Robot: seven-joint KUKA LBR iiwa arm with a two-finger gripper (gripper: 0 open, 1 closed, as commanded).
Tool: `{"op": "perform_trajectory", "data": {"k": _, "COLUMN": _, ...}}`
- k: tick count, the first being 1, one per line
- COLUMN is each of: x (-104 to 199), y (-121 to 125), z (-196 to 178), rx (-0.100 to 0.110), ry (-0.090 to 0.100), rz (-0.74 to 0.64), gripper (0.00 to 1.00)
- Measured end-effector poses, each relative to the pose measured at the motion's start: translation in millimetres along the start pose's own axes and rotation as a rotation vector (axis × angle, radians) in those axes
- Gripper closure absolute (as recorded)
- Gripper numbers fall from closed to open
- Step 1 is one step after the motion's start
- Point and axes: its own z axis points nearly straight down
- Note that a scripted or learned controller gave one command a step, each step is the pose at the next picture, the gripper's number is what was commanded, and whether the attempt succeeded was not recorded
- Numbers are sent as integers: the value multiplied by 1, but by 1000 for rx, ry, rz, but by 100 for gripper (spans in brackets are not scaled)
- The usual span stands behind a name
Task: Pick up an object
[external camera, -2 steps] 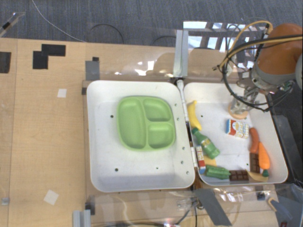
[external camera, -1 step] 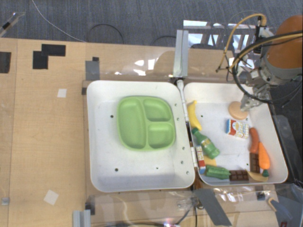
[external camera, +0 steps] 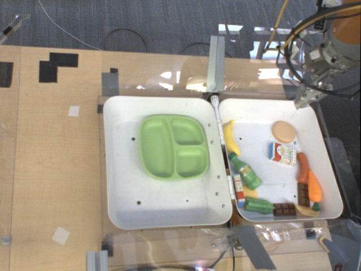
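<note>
Toys fill the right bin [external camera: 321,130]: a yellow banana [external camera: 230,138] against the left wall, a green bottle [external camera: 246,173] lying just below it, a tan round cookie [external camera: 284,131] near the back, a small printed carton [external camera: 282,152] touching the cookie's near edge, an orange carrot [external camera: 313,185] along the right wall, and a green cucumber [external camera: 258,205] beside a brown chocolate bar [external camera: 285,209] at the front. The left bin [external camera: 121,208] carries a green divided plate [external camera: 172,147]. The tool [external camera: 307,97] hangs over the back right corner of the right bin, well apart from every toy; whether it is wide or narrow I cannot tell at this size.

All these pieces look like light, stiff, smooth plastic, so slipping is likelier than crushing. The cookie lies flat and low, poor for a pinch. The carton offers flat parallel sides and open floor around it, probably the easiest hold, taken across its narrow width. The bottle is round and may roll; take it across the body. The carrot and banana hug walls, leaving little finger room.
</note>
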Motion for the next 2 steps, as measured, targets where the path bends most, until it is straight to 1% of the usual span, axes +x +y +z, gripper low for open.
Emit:
{"op": "perform_trajectory", "data": {"k": 1, "x": 24, "y": 5, "z": 68, "rx": -20, "ry": -9, "rz": -406, "gripper": 100}}
{"op": "perform_trajectory", "data": {"k": 2, "x": 24, "y": 4, "z": 65, "rx": -16, "ry": -8, "rz": -406, "gripper": 0}}
